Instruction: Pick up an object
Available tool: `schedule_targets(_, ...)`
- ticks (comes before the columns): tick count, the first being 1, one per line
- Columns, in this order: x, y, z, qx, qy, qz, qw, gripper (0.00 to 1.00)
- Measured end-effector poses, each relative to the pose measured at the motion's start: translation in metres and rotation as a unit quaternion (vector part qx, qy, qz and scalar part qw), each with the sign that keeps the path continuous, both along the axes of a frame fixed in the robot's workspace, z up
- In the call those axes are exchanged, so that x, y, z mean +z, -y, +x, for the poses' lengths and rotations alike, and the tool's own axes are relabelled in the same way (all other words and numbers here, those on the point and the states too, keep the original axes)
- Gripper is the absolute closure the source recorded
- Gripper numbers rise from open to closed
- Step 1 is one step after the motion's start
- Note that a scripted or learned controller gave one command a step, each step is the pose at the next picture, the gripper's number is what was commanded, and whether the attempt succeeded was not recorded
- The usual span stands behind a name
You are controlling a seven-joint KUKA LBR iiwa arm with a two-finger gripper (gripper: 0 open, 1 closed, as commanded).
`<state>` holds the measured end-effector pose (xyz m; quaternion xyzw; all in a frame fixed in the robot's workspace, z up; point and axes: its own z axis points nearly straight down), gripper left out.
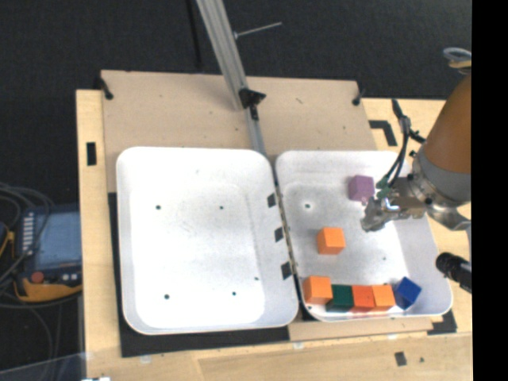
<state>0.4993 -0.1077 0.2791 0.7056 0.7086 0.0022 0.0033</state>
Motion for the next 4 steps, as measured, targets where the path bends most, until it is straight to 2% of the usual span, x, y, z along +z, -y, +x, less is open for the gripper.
schedule_targets(2,-0.001,-0.096,0.028,0.001,-0.003,0.0003,1.0000,1.00)
schedule_targets(4,-0.029,-0.196,0.059,0.001,-0.002,0.0004,1.0000,1.00)
